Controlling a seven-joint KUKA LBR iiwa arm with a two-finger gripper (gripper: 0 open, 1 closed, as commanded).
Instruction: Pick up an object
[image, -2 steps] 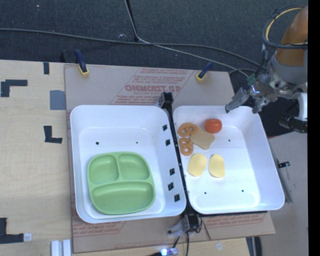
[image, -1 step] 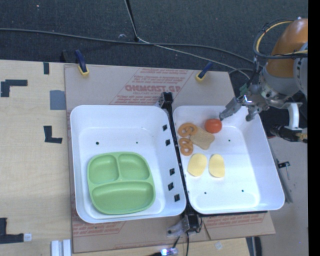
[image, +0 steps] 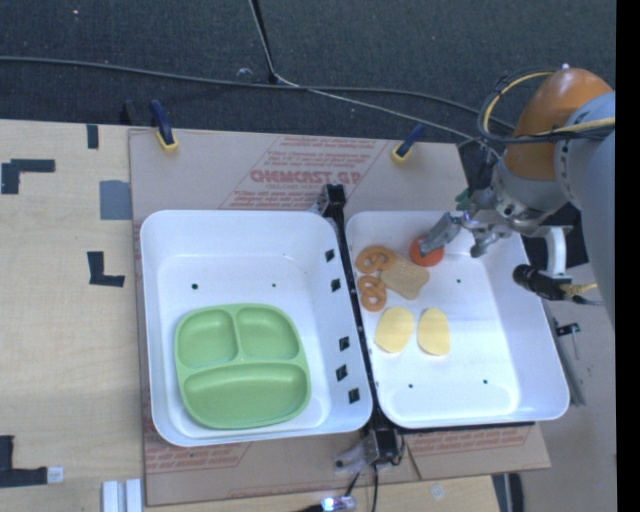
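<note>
Your gripper (image: 455, 235) hangs spread open, gripping nothing, over the right bin (image: 500, 390). The red piece (image: 428, 254) lies just under its left finger; the toast (image: 405, 278) sits slightly beyond.

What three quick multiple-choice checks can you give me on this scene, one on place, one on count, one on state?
1. Where does the green divided plate lie?
A. left bin
B. right bin
C. on the bench outside the bins

2. How many pale yellow pieces lie in the right bin?
A. one
B. two
C. four

3. Where is the hand now?
A. over the left bin
B. over the right bin's far part, beside the red piece
C. off the bench

Answers:
1 A, the plate fills the front of the left bin.
2 B, two lie side by side.
3 B, its tip lies next to the red piece.
</note>
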